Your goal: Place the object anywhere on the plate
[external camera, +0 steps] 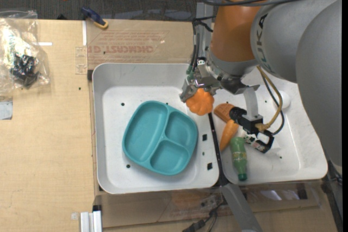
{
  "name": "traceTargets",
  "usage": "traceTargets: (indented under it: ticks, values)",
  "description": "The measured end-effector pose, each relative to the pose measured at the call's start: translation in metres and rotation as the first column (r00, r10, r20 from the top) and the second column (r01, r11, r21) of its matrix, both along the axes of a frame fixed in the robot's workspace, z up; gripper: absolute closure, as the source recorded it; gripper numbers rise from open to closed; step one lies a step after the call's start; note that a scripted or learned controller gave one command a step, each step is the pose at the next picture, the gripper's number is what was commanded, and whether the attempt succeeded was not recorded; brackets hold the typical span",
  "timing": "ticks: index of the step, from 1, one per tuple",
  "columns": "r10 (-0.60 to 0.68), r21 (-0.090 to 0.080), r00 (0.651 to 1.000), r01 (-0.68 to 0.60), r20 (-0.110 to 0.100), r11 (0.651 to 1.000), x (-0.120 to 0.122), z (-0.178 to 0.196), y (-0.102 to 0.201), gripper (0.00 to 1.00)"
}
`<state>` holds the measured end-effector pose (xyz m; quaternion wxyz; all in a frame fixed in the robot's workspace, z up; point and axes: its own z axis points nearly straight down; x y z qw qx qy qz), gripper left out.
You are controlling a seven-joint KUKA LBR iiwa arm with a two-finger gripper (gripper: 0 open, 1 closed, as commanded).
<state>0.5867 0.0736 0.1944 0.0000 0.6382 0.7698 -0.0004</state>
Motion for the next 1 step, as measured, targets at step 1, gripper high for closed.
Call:
traceTargets:
  ticks: [1]
  values:
    - [-0.001, 0.0, 1.0, 0.001, 0.0, 1.0, 0.0001, 0.0001, -0.0007, 0.0]
